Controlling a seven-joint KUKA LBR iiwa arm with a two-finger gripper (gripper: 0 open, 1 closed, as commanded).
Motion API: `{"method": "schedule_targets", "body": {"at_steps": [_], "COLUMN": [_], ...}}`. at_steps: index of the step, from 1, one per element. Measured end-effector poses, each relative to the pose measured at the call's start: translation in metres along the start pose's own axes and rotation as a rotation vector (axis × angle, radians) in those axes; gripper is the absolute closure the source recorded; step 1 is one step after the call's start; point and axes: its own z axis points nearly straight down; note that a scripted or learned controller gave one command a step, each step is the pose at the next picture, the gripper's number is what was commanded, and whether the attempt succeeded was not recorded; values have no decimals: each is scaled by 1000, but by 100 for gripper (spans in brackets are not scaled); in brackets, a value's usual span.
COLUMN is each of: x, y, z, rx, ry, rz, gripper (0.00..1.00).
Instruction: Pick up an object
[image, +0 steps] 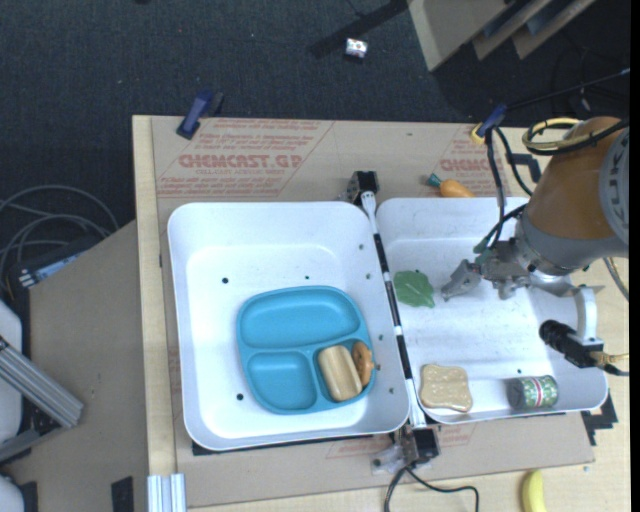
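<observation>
In the right bin (560, 232) lie a green leaf-shaped piece (414, 289) near the left wall, a slice of toast (445, 388) at the front left and a small can (532, 391) on its side at the front right. My gripper (482, 284) hangs over the middle of this bin, just right of the green piece and apart from it. Its fingers (457, 282) stand open with nothing between them. The orange band (578, 175) of the arm shows above it at the right.
The left bin (200, 300) holds a blue divided plate (295, 325) with a bread roll (343, 370) in its front right compartment. An orange item (455, 187) lies on the bench behind the right bin. A yellow item (533, 491) lies at the front.
</observation>
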Motion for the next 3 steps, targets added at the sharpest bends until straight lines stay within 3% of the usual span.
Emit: {"method": "schedule_targets", "body": {"at_steps": [1,2,3], "x": [-50,37,37], "y": [23,40,41], "z": [-47,46,35], "rx": [-7,-4,-7], "ry": [-4,0,-1], "rz": [1,-1,0], "gripper": [0,0,100]}}
